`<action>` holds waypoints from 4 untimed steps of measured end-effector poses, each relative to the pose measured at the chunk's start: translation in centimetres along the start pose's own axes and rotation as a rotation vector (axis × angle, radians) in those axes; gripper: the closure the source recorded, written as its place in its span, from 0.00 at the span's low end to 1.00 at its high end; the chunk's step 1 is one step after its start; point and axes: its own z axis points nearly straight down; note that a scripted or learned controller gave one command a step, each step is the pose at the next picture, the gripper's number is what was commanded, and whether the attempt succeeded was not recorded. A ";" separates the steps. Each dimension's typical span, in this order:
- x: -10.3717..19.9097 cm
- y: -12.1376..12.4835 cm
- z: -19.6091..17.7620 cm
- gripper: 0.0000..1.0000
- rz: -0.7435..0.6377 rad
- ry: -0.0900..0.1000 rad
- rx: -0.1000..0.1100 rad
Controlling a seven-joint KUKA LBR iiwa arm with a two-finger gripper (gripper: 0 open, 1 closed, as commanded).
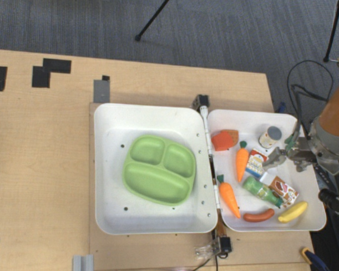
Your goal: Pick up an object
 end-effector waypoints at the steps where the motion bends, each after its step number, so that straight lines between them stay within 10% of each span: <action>1: 3.2 8.0 10.5 0.00 -0.003 0.001 0.003; 2: 3.4 9.4 14.0 0.00 -0.427 -0.007 -0.010; 3: 3.4 9.8 12.7 1.00 -0.428 -0.012 -0.021; 4: 7.8 8.2 2.7 1.00 -0.420 -0.001 -0.004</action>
